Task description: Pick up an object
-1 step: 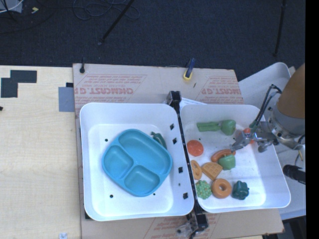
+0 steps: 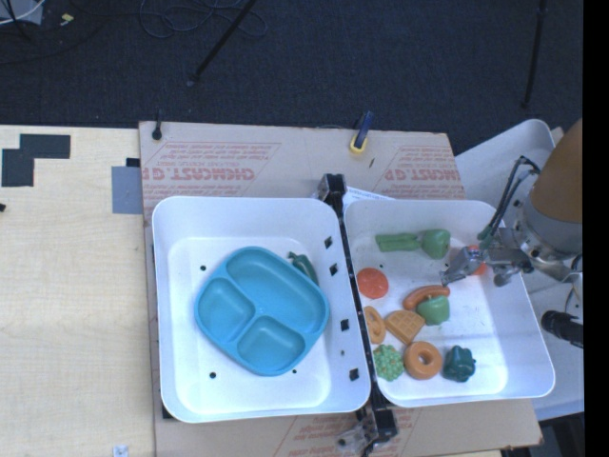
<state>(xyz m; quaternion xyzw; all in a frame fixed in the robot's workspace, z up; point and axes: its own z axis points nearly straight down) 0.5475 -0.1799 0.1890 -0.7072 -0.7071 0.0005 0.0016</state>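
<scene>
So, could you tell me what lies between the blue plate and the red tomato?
In the camera view, the blue plate and tomato are separated by the two bins' adjoining walls.

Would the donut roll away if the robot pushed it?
Probably not. The donut lies flat in the right bin, so it would likely slide. It looks like smooth toy plastic, maybe slippery and light. The waffle and green toys crowd it, so it may bump them.

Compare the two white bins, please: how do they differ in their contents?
The left bin holds one large blue divided plate with a small dark green thing at its edge; the right bin holds many small toy foods, such as a donut and a tomato. The gripper is over the right bin, not the left. Both are shallow and white.
</scene>
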